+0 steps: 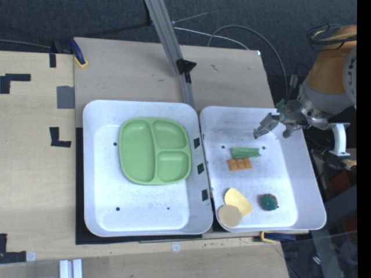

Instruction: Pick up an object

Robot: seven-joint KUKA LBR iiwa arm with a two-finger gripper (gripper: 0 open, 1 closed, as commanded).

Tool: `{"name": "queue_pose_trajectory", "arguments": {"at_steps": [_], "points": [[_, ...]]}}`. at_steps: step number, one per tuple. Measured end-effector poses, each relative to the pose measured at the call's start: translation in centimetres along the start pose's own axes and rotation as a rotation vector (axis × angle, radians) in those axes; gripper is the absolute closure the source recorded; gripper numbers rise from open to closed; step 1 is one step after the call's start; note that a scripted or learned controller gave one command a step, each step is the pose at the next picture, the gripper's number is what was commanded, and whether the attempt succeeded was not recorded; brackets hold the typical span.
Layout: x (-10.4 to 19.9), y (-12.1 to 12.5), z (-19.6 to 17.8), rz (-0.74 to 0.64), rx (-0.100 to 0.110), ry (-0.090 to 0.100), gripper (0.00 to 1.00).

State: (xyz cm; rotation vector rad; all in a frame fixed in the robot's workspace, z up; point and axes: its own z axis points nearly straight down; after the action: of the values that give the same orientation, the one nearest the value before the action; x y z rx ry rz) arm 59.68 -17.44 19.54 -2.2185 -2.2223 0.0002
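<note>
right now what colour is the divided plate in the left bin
Light green, seen best in the camera view: the plate lies in the left bin.

Fixed above the bench, looking down at a slant. Far enough back to take in both white bins side by side.

A pale wooden bench stands over dark carpeted floor, black cables trailing.
</note>
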Motion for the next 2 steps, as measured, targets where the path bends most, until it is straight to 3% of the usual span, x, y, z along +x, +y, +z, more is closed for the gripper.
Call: {"name": "queue_pose_trajectory", "arguments": {"at_steps": [1,2], "points": [[0.0,0.0,0.0,0.0,0.0,0.0,0.0],[0.6,0.0,6.4,-0.001,0.006,0.0,0.0]]}}
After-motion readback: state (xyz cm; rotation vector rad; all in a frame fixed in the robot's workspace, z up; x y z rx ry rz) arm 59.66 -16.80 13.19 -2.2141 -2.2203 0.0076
